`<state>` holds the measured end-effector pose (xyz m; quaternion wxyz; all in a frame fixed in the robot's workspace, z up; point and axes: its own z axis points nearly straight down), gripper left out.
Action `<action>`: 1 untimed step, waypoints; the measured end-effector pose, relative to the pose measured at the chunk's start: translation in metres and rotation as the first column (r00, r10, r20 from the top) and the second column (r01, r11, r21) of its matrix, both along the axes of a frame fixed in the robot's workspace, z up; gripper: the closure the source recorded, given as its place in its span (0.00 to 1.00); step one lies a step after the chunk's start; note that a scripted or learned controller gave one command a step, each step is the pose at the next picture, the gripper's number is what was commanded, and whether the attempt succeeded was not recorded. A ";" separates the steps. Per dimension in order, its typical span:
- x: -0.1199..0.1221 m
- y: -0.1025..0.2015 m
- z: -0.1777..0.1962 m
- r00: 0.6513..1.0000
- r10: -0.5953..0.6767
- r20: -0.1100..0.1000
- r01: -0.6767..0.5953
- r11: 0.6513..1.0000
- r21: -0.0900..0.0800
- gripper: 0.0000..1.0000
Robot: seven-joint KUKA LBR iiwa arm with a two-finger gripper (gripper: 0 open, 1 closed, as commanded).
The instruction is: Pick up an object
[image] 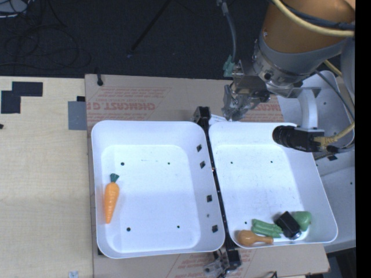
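Objects for picking lie in both bins, none of them at the gripper (235, 110). The gripper hangs above the far rim of the right bin (324, 201), close to that bin's far-left corner and just right of the divider (207, 172) where the two bins meet. Its fingers point down and appear close together, but the view is too small and dark there to tell how far they are parted; nothing is seen between them. The arm (301, 22), with its orange band, enters from the upper right and overhangs the far edge of the right bin. A black cylindrical part (293, 138) juts over that bin's far-right area.

Right bin: its floor is bare across the far and middle zones. All contents sit crowded in the near-right corner, against the near wall: a green pod-shaped item (266, 228), a black block (287, 224) touching it, a rounded green item (302, 218) just beyond the block, and an orange-tan pear-shaped item (253, 238) lying along the near rim. These pieces touch or nearly touch one another.

Left bin (145, 129): a toy carrot (111, 198) lies alone near the left wall, leafy end toward the far side, with bare floor on its right.

Cardboard (151, 97) lies under both bins.
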<state>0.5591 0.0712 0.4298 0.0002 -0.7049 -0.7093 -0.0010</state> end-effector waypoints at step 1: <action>0.007 0.029 0.115 1.000 -0.002 0.009 0.002 1.000 0.001 1.00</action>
